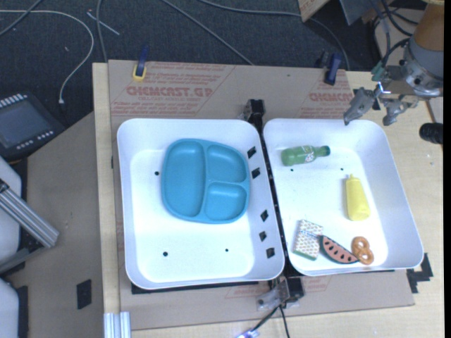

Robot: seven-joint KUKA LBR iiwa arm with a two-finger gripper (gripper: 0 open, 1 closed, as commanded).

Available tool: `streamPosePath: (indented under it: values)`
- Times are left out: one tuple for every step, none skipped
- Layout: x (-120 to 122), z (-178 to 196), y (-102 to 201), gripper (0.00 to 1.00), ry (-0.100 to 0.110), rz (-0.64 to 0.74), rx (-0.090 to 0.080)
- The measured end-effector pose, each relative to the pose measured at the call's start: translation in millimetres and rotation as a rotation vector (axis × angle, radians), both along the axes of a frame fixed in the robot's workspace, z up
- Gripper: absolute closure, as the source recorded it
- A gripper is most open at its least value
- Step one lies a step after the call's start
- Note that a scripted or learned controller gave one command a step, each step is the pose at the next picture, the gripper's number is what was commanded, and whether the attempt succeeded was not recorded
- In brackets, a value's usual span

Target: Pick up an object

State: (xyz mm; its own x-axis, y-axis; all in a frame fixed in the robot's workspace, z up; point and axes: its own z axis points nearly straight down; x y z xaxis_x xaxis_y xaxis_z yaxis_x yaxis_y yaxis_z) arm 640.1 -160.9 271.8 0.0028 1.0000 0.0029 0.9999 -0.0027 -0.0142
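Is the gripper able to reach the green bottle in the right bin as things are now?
Probably yes. The gripper hangs above the right bin's far corner, and the green bottle lies alone near the far wall, with nothing lying on or against it.

In your left shallow white plastic bin [134, 189] lies a sky-blue divided plastic plate [206, 180]. In your right white bin [394, 189]: a green toy bottle [304, 154], a yellow squeeze bottle [356, 197], a green-and-white checked packet [307, 238], a red, dark-rinded watermelon slice [337, 251] and a brown pretzel [362, 249].
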Motion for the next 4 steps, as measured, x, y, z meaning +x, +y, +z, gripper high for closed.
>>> streamPosePath:
  values:
    - [2.0, 8.4, 0.5, 0.0, -0.014, 0.003, -0.003]
    - [-7.5, -49.5, -0.6, 0.0, -0.007, 0.002, -0.001]
    - [-9.4, -113.4, -0.4, 0.0, -0.006, 0.003, -0.001]
    - [0.2, -166.6, -1.0, 0.0, -0.009, 0.004, -0.002]
